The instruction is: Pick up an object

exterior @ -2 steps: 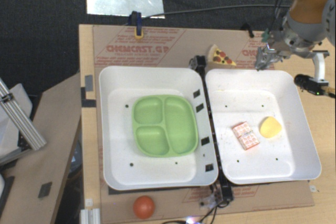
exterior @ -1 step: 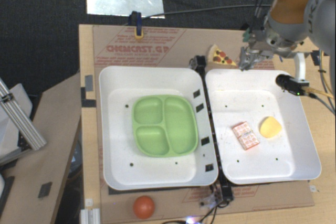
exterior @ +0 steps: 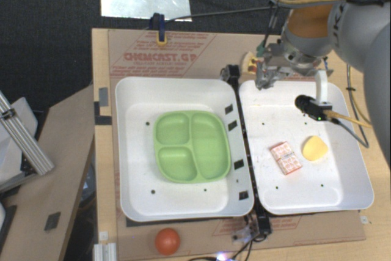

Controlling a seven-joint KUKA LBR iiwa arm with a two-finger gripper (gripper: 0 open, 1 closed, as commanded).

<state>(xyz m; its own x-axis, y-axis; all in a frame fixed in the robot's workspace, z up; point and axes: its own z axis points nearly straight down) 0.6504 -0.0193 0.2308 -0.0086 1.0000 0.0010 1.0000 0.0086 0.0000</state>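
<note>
orange ball point(exterior: 167, 241) off-bin, hand point(exterior: 266, 80) above right bin's point(exterior: 342, 192) far rim

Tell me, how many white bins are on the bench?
2. The left bin holds a green divided plate. The right bin holds a yellow object and a small pink-and-white block; the arm covers part of its far end.

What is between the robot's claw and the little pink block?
Nothing. In the camera view, bare white bin floor stretches from the gripper to the small pink patterned block.
</note>
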